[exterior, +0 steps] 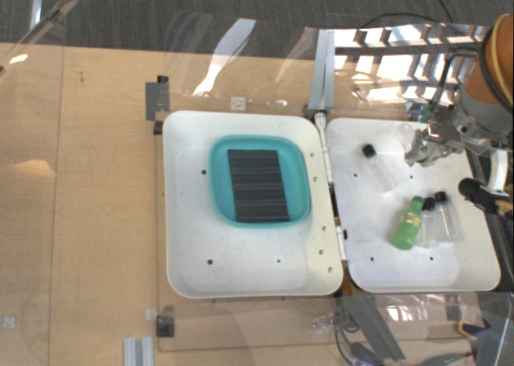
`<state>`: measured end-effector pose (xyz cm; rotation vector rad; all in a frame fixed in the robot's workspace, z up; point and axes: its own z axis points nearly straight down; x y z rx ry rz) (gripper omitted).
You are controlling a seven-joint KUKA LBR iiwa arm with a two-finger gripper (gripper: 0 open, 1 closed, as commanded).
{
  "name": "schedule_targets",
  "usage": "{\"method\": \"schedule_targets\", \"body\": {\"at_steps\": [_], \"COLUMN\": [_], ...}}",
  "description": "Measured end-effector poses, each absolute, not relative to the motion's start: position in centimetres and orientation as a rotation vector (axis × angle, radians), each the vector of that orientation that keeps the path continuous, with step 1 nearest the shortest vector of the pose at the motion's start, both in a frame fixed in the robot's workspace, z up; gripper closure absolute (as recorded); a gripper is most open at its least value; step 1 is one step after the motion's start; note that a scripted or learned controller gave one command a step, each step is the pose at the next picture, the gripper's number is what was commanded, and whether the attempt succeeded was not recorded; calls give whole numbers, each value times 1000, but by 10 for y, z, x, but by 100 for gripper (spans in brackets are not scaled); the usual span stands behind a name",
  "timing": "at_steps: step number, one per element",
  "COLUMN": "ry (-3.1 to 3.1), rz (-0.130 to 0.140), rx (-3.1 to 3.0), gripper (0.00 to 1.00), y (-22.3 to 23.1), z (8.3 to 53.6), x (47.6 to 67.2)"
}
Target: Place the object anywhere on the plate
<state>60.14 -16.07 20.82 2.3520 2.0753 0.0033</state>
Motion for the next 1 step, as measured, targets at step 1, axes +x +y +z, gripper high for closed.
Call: {"method": "schedule_targets", "body": {"at_steps": [1], "ry": [2075], "rz": [4], "rx": [2352], "gripper": [0], "y": [-161], "z": [208], "x": [601]}}
